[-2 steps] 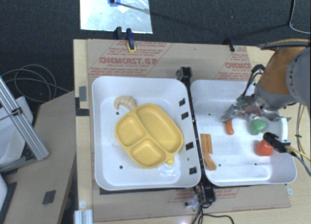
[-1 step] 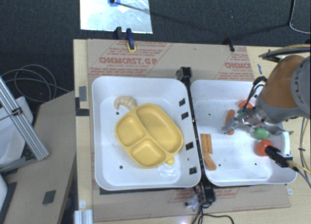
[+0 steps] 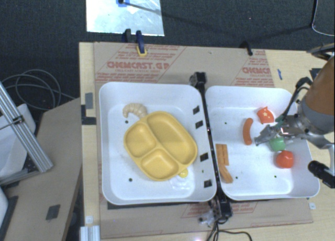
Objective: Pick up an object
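My gripper (image 3: 268, 135) hangs low in the right bin (image 3: 246, 185), coming in from the right edge. Directly under and beside it lies a small green object (image 3: 278, 144), partly hidden by the gripper. A red-orange sausage (image 3: 247, 130) lies just to the gripper's left. Behind the gripper is a small red piece (image 3: 265, 114). A red tomato (image 3: 285, 159) sits in front of it, to the right. Orange sticks (image 3: 223, 162) lie by the bin's left wall.
The left bin (image 3: 112, 182) bears a yellow divided plate (image 3: 159, 144) and a pale croissant (image 3: 135, 110) behind it. A black divider with clips (image 3: 205, 140) runs between the bins. Bare floor shows in the right bin's front and back left.
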Tool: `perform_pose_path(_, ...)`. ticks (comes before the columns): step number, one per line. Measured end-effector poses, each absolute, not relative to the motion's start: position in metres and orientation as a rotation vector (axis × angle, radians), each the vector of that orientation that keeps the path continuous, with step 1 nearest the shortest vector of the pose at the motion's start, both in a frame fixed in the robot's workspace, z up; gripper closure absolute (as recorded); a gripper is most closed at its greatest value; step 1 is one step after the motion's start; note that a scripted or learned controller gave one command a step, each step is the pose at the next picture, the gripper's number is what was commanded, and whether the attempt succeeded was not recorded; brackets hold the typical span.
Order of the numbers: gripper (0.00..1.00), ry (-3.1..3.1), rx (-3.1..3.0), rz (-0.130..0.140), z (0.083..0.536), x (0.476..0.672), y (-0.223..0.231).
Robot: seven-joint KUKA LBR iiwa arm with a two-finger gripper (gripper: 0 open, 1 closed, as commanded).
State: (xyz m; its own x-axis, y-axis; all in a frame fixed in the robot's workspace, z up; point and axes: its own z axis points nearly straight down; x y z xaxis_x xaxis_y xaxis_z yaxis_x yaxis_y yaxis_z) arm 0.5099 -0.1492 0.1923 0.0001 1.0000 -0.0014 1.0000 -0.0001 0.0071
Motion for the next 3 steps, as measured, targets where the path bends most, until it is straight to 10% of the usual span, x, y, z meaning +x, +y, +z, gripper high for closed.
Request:
perform_pose_path(1,0.00,2.227,2.218,0.007,0.081,0.557,-0.168)
perform_pose_path(2,0.00,2.210,2.212,0.000,0.087,0.510,-0.090)
perform_pose_path(3,0.00,2.212,2.205,0.015,0.282,0.539,-0.130)
